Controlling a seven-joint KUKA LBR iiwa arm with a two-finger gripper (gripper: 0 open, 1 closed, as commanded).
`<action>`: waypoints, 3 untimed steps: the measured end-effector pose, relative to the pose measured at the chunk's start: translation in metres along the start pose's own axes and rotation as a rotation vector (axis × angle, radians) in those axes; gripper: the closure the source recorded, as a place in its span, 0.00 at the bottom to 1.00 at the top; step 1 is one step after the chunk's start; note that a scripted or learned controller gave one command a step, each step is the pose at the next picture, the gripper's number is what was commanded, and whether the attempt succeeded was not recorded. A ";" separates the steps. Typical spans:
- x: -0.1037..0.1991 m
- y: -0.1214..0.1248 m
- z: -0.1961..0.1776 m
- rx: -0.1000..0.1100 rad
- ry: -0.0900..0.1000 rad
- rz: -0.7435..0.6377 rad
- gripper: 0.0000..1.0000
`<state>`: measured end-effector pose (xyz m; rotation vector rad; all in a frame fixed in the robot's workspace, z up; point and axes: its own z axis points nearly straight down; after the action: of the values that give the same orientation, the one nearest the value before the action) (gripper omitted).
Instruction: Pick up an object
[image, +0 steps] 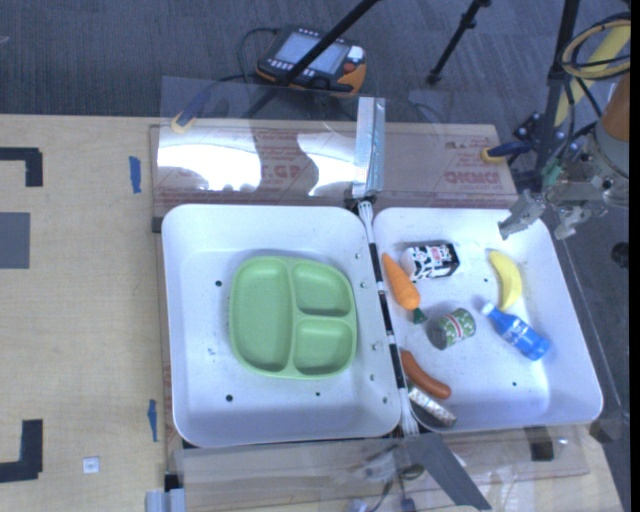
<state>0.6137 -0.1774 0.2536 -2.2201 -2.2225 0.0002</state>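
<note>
Two white bins (200, 400); pincer (550, 210) hovers above banana (507, 278).

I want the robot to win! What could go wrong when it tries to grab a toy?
The banana and blue bottle lie almost touching, so the gripper might bump one while grabbing the other. The can lies on its side and could roll away. The hot dog hugs the bin's edge, leaving little room.

Green divided plate (293, 317); orange carrot (402, 283); yellow banana (507, 277); blue bottle (519, 333); black-and-white cow-patterned carton (432, 260); white bins (200, 400).
</note>
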 end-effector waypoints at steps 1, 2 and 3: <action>-0.028 0.002 0.150 -0.004 0.004 0.015 0.00; -0.031 0.000 0.164 -0.007 0.014 -0.010 0.00; -0.029 -0.022 0.163 -0.004 0.005 -0.169 0.00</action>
<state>0.5913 -0.2060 0.0904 -2.0241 -2.4015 -0.0091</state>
